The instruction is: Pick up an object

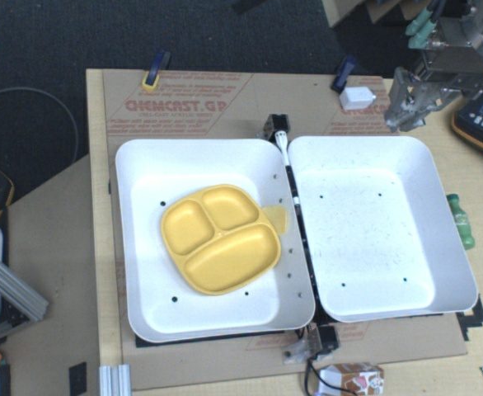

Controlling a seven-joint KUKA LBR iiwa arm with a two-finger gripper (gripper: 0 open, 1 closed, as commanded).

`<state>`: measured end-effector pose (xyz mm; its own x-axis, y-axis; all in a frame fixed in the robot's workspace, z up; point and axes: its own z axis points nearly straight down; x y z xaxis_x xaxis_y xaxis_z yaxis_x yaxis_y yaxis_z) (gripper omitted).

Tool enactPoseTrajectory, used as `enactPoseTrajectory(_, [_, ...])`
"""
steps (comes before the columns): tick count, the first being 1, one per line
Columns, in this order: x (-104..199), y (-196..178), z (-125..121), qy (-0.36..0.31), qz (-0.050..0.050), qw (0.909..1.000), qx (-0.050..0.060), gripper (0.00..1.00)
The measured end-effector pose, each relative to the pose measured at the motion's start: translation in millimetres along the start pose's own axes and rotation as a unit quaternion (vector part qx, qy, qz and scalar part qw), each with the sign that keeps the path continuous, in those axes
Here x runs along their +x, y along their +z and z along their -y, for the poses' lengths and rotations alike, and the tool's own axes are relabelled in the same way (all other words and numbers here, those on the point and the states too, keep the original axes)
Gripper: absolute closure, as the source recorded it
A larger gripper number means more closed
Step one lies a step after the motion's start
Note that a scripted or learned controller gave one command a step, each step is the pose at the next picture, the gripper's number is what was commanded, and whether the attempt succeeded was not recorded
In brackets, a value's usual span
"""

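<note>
The yellow tray [220, 239] (three compartments) lies flat in the left bin [134, 221], its long axis slanting from lower left up to the right. Behind, the board [175, 97] reads "CHEMCAST GP". Farthest, the gripper [406, 110] hangs beyond the right bin [423, 221]; its state I cannot tell.

Fixed overhead camera, slanted down (mid-distance), both bins [134, 221] framed

Gripper [410, 106] at top right is blurred, finger state unreadable; arm [464, 23] above it is cut by the top and right edges. Small yellow piece [276, 218] is partly tucked under the tray [220, 239]; shape unclear.
</note>
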<state>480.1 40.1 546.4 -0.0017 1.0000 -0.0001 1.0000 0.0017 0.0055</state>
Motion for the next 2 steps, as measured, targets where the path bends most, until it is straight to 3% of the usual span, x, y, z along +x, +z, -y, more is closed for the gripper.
enactPoseTrajectory(1, [6,128,3,0.001,0.001,0.9999,0.01,1.0])
enactPoseTrajectory(2, [6,110,1,0.001,0.0,1.0,0.0,1.0])
